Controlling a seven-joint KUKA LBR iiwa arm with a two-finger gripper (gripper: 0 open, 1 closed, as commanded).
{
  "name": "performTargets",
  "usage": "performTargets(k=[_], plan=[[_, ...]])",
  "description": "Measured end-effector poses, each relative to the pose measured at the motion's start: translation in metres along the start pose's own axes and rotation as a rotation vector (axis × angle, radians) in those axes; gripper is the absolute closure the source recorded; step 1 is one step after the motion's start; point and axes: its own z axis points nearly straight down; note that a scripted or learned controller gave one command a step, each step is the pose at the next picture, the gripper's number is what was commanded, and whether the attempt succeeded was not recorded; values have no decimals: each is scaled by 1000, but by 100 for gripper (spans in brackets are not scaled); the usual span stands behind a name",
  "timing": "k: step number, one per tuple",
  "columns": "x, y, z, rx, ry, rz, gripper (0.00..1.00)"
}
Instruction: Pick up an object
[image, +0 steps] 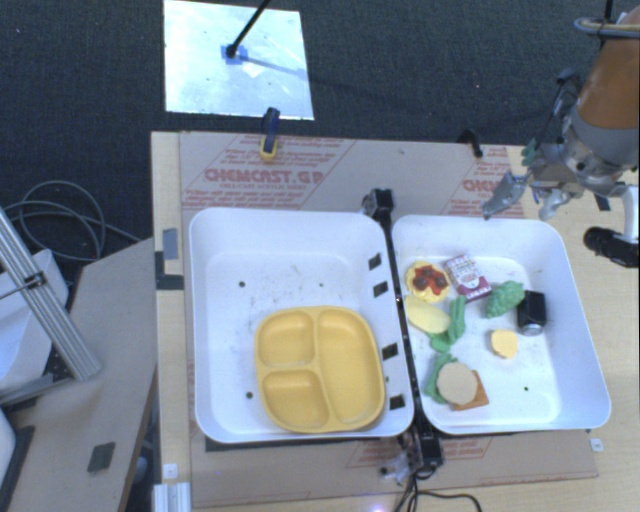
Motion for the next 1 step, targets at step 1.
performTargets(k=[1], plan=[[0,-34,126,12,3,2,0]])
